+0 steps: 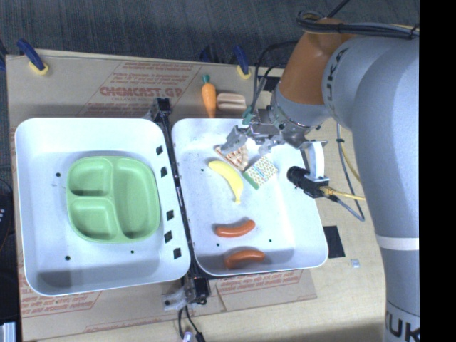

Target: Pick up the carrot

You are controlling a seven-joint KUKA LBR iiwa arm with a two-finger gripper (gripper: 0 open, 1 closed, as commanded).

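The end effector (246, 140) is hovering over the far part of the right bin (303, 223), its fingers hard to make out, so its state is unclear. The carrot (208, 97) is lying on the bench (128, 84) beyond that bin, beside a partly hidden tan block (231, 103). A banana (228, 177) and two sausages (234, 228) are lying inside.

The robot arm (370, 120) is big, round and grey, with an orange band (310, 66) near its wrist. Black cables run over the top of it, and a thin yellow wire hangs at its side. Its gripper (246, 140) is small, shiny metal.
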